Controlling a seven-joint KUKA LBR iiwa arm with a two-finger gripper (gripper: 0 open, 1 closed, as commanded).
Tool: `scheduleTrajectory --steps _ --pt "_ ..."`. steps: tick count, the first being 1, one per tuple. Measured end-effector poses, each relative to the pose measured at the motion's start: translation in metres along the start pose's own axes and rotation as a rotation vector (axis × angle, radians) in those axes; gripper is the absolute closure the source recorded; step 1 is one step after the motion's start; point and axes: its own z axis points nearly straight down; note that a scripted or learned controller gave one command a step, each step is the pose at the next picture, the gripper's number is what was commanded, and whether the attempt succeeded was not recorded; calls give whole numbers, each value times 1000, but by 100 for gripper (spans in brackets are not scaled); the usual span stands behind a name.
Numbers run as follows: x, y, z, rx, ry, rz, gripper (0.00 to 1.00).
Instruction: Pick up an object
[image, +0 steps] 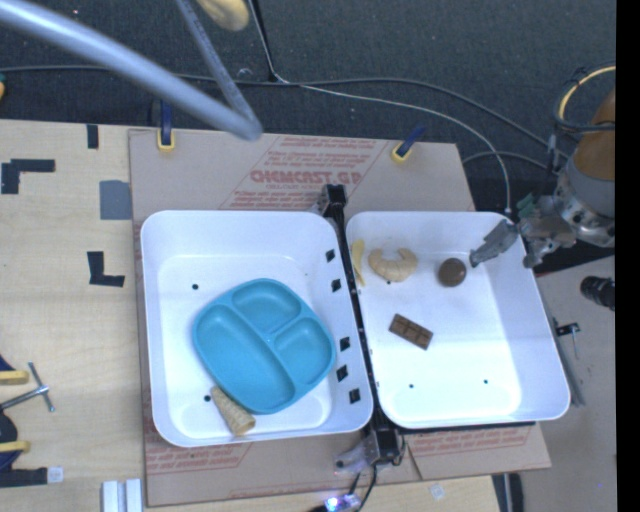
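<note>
The right bin (530, 330) holds a tan croissant-shaped piece (394, 265), a thin yellow strip (357, 264) beside it, a brown ball (452, 271) and a brown chocolate bar (410, 331). My gripper (511, 250) hangs over the bin's upper right rim, right of the brown ball and apart from it. It is open with nothing between its fingers (489, 247).
The left bin (165, 300) carries a blue divided plate (264, 344) and a tan cone (232, 410) at its front. A black clip divider (345, 290) joins the two bins. Cables run across the dark floor behind the bench.
</note>
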Motion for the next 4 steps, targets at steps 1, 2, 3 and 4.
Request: scheduleTrajectory --steps 1,2,3,4 --pt "1 3 -8 -13 -3 -4 0" --pt "0 9 55 -8 -2 -4 0" --pt "6 17 104 -8 -2 -5 0" --pt "6 17 142 -14 -5 -5 0"
